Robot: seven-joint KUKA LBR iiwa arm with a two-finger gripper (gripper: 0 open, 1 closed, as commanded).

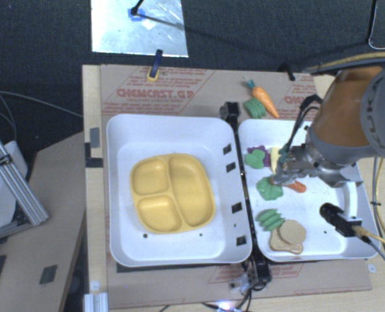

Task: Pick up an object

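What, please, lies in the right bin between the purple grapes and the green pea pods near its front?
In the camera view, a green leafy piece sits between the purple grapes and the green pea pods, beside the end effector.

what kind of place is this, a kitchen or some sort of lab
Most likely a robotics lab bench, not a kitchen: a robot arm reaches over two white bins, the food is toy pieces like a plastic carrot, and loose cables trail around.
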